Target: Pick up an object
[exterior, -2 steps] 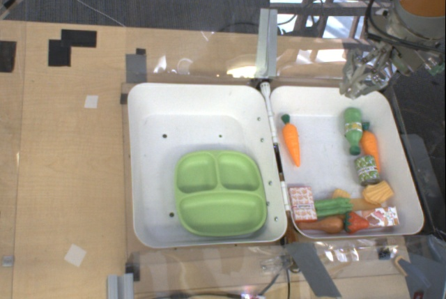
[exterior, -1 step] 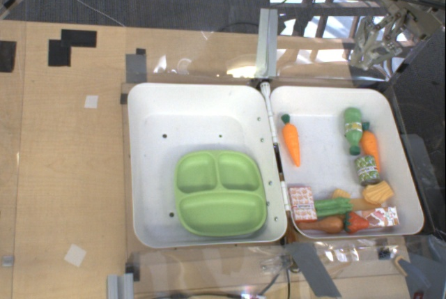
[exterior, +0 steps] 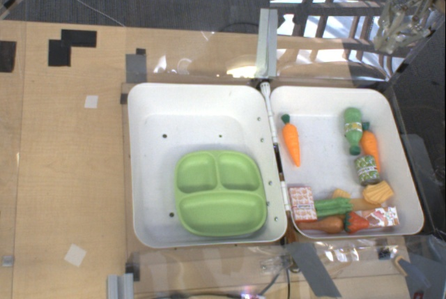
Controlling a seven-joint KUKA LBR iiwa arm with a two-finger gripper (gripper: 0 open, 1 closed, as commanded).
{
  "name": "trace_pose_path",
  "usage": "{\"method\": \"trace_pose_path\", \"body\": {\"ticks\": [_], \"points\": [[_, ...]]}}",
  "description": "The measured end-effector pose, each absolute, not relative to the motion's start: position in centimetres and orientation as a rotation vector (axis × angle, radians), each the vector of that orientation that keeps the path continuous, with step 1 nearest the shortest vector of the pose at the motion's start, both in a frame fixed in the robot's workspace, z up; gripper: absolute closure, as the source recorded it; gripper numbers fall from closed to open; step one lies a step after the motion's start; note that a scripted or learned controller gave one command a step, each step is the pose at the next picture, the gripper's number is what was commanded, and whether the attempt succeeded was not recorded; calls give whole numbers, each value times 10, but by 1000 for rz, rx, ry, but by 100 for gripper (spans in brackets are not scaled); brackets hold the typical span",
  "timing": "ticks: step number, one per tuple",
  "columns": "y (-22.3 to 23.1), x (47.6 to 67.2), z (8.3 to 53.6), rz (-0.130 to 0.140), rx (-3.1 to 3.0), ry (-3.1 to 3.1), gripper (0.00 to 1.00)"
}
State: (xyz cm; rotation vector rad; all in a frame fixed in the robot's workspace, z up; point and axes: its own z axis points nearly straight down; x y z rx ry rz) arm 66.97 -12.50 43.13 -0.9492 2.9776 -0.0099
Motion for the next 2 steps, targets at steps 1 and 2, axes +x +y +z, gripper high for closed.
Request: {"method": "trace_pose_path", "body": {"ticks": [1, 2], "points": [[-156, 649, 285, 5, -1212, 2898, 100], [-154, 653, 305, -12, -1205, 2880, 100]]}}
